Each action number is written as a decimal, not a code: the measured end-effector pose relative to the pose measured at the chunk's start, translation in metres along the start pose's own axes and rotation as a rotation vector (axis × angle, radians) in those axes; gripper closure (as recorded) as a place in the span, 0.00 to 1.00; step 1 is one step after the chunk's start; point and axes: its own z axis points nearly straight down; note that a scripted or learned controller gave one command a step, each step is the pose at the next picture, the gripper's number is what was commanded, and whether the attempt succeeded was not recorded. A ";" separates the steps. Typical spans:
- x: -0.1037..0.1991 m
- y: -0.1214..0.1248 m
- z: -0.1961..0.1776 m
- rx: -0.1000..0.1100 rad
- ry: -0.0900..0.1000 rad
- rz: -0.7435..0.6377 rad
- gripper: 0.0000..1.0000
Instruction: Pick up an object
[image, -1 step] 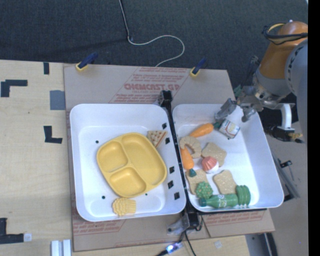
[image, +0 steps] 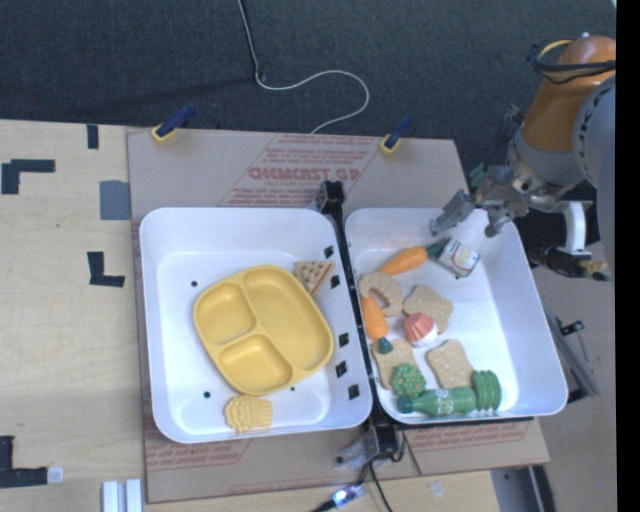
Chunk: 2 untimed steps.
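My gripper (image: 467, 226) hangs over the far right corner of the right bin (image: 535, 330), its fingers spread open. Just below the fingertips lies a small white jar (image: 459, 256) with a reddish label, near the bin's far wall; it is not clamped between the fingers. An orange carrot (image: 405, 262) lies just left of the jar. The grey arm with its orange band (image: 570, 100) comes in from the upper right.
The right bin also holds a second carrot (image: 373, 317), several tan toast slices (image: 428, 305), a red and white piece (image: 419, 327), broccoli (image: 406, 380) and a green bottle (image: 445, 402). In the left bin (image: 165, 300) are a yellow divided plate (image: 263, 328), a cracker (image: 313, 272) and corn (image: 248, 411).
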 end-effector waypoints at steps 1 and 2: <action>0.006 -0.002 0.063 0.005 0.000 -0.001 0.00; 0.003 0.004 0.077 -0.022 -0.010 0.000 0.00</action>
